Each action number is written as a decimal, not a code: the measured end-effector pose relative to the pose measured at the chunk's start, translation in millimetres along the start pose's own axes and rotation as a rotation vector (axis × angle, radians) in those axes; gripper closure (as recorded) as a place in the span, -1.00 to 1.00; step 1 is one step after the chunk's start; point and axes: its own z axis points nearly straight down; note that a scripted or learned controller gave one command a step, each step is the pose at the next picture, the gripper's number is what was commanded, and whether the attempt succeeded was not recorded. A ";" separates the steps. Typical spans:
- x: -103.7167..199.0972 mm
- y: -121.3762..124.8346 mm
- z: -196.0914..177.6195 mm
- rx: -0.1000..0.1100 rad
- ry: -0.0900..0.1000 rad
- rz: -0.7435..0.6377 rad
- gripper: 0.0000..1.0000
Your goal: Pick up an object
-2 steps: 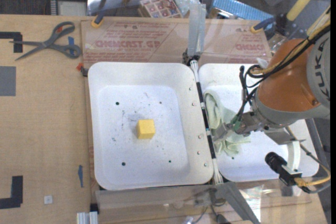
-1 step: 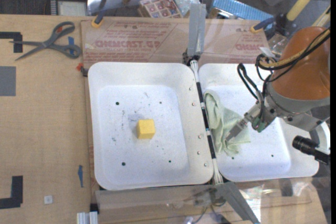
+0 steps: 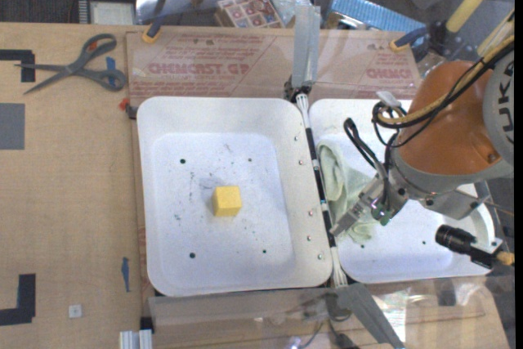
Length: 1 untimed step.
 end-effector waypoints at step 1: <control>-31.8 52.0 -0.3 -0.003 -0.005 0.151 -1.00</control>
